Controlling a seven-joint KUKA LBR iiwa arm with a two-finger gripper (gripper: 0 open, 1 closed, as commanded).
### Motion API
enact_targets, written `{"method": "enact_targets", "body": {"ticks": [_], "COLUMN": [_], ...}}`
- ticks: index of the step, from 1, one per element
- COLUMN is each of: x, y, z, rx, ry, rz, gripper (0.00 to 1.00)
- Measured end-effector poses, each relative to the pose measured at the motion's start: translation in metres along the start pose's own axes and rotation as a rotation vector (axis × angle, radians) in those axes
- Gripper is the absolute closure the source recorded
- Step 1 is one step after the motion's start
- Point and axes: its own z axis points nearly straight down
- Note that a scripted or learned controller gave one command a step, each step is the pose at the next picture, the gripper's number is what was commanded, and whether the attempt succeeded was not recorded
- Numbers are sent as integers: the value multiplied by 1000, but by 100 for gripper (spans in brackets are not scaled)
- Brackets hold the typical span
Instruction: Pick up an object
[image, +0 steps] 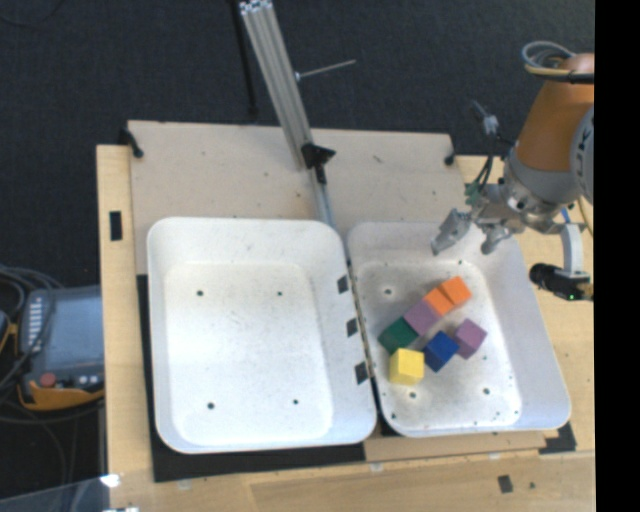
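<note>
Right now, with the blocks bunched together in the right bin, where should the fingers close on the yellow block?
Grip the yellow block from above, across its upper-left and lower-right faces. Those look free; its upper-right face seems close to the blue block, with the green block just above. The gripper hovers over the bin's far edge.

2 white bins (250, 330), dark-speckled. Blocks: 2 orange (447, 295), 2 purple (421, 317), 1 green (398, 334), 1 blue (441, 350), 1 yellow (406, 366). Grey arm (545, 150), orange band. Tan bench (230, 170).
</note>
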Motion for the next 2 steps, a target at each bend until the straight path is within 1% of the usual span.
{"method": "enact_targets", "body": {"ticks": [1, 2], "x": [5, 5], "y": [2, 2], "z": [44, 96], "rx": [-1, -1], "ry": [0, 0], "rz": [-2, -1], "gripper": [0, 0]}}
